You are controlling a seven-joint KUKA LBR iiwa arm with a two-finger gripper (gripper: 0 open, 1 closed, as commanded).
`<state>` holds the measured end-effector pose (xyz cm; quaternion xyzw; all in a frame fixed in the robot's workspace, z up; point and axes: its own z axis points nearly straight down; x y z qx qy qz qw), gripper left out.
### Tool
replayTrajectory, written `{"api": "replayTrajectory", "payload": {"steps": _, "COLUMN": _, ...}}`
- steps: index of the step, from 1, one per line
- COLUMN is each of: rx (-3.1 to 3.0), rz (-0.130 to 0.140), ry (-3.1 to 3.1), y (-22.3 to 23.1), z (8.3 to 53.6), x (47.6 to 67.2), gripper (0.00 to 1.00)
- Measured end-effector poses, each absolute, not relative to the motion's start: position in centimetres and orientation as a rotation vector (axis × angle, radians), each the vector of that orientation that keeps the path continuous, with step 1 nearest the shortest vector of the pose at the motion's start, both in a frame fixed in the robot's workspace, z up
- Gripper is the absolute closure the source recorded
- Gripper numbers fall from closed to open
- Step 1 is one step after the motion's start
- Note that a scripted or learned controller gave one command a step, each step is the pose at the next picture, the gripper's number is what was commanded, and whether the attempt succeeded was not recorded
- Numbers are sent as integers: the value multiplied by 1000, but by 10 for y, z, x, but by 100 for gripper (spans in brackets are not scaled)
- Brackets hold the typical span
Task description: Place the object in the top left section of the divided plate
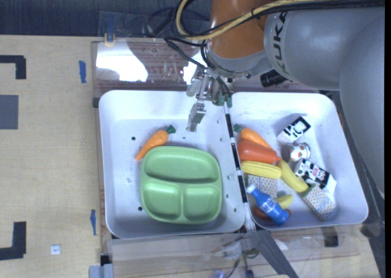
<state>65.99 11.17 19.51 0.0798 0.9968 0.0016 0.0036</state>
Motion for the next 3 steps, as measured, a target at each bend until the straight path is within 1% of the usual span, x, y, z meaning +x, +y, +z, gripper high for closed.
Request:
{"api": "replayTrajectory", "payload": {"steps": 1, "rx": 495, "rz": 3, "ry": 3101, "y": 111, "z": 164, "x": 628, "gripper": 0}}
{"api": "replayTrajectory", "payload": {"steps": 2, "rx": 192, "rz": 5, "ry": 3130, "y": 167, "z": 96, "x": 629, "gripper": 0}}
{"api": "replayTrajectory", "payload": {"steps": 3, "rx": -138, "rz": 6, "ry": 3135, "y": 145, "z": 116, "x": 658, "gripper": 0}}
